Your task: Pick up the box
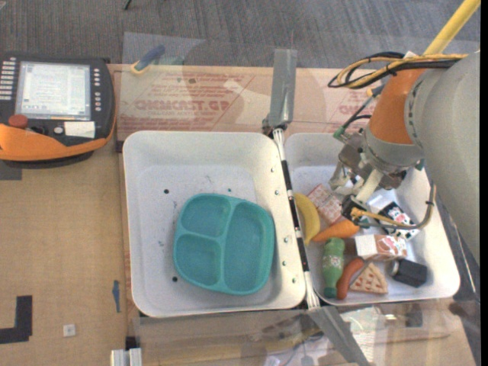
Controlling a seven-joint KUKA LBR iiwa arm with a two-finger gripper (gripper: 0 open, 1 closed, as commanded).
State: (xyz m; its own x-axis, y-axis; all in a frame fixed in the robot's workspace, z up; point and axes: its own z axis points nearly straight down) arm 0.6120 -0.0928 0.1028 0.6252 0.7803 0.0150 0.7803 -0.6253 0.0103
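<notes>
Camera view: box (385,246) in right bin (446,280), just nearward of jaws (357,187), long axis crosswise; jaw state indiscernible.

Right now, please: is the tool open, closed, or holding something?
Tool: low over the right bin, among the toys; open or closed cannot be told, and no item is seen held in it.

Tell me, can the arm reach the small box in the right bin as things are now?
Probably yes. The gripper hangs over the right bin, close above the box. Carrot and pizza slice crowd it.
</notes>
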